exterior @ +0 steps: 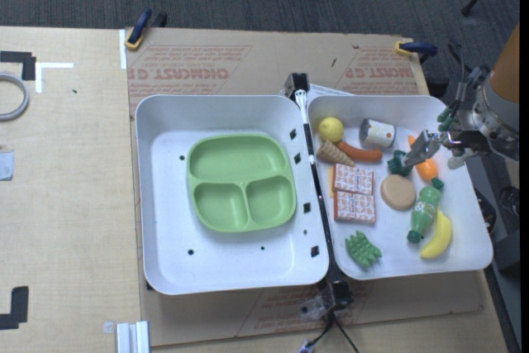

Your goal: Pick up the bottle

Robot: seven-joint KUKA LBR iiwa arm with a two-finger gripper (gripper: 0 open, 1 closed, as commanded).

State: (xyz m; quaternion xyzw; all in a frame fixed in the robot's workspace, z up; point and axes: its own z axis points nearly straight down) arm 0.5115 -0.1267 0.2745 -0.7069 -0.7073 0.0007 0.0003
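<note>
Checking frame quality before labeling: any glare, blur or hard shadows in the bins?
Camera view: lighting even and soft, only faint shadows inside the left bin around the green plate; no strong glare on the white plastic; the bottle is small but readable; the gripper at the right bin looks slightly blurred.

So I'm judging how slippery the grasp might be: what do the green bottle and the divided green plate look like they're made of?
The bottle looks like glossy translucent green plastic; pale highlights sit along its body and its cap is darker green. The plate looks like matte moulded plastic, an even light green with soft rounded dividers and no sharp glare. Both are guesses from appearance alone.
</note>
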